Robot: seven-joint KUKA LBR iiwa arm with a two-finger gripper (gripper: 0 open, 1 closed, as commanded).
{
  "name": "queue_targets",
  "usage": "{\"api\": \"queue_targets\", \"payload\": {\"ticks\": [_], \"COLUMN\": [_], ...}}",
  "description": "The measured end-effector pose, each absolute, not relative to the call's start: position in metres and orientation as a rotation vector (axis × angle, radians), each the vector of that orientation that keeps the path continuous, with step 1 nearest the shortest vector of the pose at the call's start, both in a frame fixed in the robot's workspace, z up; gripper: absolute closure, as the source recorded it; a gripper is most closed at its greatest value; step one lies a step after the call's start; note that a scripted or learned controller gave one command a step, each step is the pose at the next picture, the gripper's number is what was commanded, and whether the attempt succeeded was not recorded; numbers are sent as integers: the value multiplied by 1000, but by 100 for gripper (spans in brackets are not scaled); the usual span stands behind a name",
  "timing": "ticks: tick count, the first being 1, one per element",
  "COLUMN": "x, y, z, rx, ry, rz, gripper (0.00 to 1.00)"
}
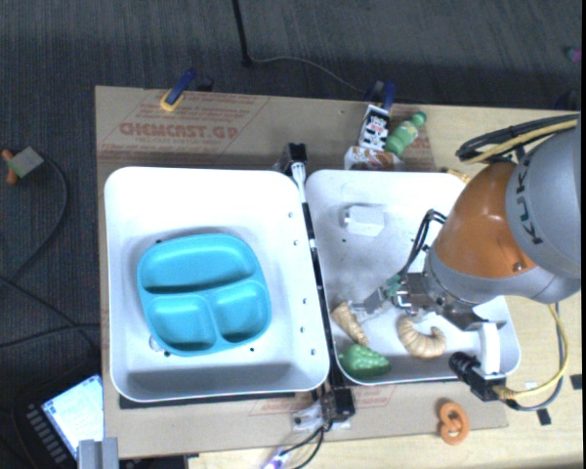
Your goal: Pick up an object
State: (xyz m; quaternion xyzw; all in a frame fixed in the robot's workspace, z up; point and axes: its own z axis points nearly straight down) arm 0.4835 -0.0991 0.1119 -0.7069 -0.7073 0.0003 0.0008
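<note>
Gripper (407, 299) state cannot be told; it is lowered near croissant (421, 337) in right bin (391, 189). Approach step is judged; next, closing on it is needed.

Robotics lab: cabled bench (225, 125), carpet (98, 27).

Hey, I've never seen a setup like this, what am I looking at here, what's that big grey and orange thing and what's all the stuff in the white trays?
The picture comes from one camera fixed above a bench, looking down at a slant. The grey and orange shape is a robot arm reaching in from the right; its job is to pick up an object. Its gripper hangs low over the right bin. In that bin lie a tan curved piece, a green toy, a tan ring-like piece and a small white block. The left bin holds a blue divided tray. Nothing is visibly held between the fingers.
</note>
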Motion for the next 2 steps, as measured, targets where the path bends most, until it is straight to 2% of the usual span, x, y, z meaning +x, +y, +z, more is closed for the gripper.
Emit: {"api": "queue_targets", "payload": {"ticks": [1, 2], "x": [484, 483], "y": [-97, -116], "z": [106, 97], "rx": [-2226, -2222], "ry": [-2221, -2220], "rz": [1, 3], "gripper": [0, 0]}}
